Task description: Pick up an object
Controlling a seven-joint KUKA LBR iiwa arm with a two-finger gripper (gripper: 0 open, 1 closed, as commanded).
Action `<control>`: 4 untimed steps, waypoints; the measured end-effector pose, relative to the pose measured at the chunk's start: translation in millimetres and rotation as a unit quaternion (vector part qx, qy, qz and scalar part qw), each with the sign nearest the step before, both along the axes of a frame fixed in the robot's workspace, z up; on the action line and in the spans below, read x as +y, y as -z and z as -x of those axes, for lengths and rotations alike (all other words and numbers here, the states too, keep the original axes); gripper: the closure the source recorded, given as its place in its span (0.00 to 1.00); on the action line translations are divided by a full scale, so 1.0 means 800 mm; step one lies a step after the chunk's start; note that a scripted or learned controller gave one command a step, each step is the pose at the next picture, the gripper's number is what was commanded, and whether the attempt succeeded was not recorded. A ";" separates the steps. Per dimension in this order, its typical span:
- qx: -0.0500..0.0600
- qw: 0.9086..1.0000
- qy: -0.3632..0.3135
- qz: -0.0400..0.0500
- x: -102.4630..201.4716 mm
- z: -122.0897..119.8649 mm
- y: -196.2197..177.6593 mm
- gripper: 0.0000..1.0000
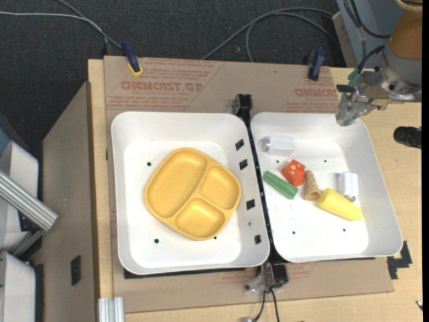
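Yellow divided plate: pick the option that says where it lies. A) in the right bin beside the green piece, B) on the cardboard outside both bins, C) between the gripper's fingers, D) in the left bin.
D: the yellow divided plate lies flat in the left bin, apart from the small items in the right bin.

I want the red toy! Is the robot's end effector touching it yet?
Apart. The camera view shows the end effector over the right bin's far rim, with bare white floor between it and the red toy.
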State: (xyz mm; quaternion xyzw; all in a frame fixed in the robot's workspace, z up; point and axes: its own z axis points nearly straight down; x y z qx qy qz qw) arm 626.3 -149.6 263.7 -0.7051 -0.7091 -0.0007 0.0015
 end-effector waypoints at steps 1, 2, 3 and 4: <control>0.000 1.000 0.000 0.000 0.070 0.002 -0.005 1.00; 0.000 1.000 -0.001 0.000 0.137 0.006 -0.008 1.00; 0.001 1.000 -0.001 0.000 0.204 0.010 -0.006 1.00; 0.001 1.000 0.000 0.000 0.258 0.028 0.008 1.00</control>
